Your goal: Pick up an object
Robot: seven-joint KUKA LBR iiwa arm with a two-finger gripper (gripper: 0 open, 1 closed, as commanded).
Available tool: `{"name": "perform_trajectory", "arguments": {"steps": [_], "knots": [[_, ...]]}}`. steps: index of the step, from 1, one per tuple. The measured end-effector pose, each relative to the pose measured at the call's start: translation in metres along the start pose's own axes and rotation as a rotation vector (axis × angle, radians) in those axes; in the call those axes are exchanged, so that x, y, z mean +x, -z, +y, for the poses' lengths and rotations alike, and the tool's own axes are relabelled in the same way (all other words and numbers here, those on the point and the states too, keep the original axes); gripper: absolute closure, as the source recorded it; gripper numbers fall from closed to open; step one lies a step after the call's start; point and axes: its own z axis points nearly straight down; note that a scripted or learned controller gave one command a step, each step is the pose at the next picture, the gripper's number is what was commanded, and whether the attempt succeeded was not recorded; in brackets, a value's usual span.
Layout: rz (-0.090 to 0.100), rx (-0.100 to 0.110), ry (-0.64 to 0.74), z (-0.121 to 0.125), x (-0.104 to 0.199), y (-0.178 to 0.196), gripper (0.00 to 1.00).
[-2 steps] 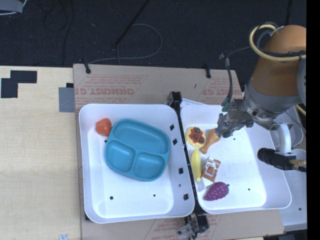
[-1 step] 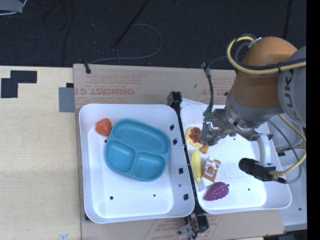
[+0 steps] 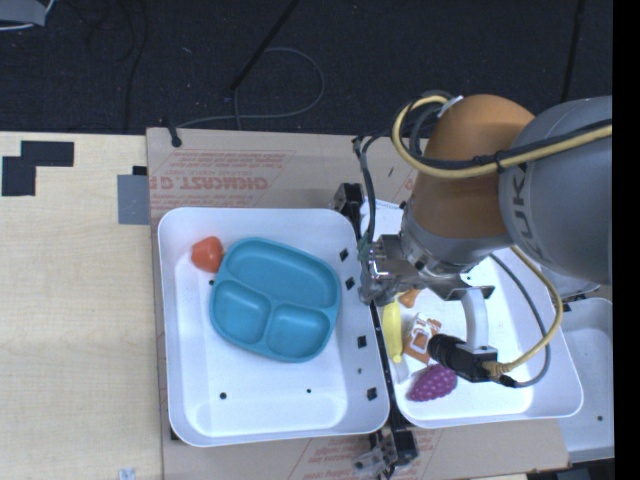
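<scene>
gripper (image 3: 415,313): low in right bin (image 3: 545,393), we can't tell its state
left bin (image 3: 260,408): we see blue divided plate (image 3: 275,298), orange fruit (image 3: 207,254)

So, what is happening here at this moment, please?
A grey robot arm with an orange band reaches from the right over the right bin. It hangs low above small items there: a yellow piece, a purple grape bunch and a small orange and white item. Nothing can be seen held yet. The left bin holds a blue divided plate with a small orange-red object beside its upper left.
</scene>
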Motion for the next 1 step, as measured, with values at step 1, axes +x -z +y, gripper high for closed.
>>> {"name": "perform_trajectory", "arguments": {"steps": [1], "knots": [[0.000, -0.002, 0.000, -0.0036, 0.0477, -0.0011, 1.00]]}}
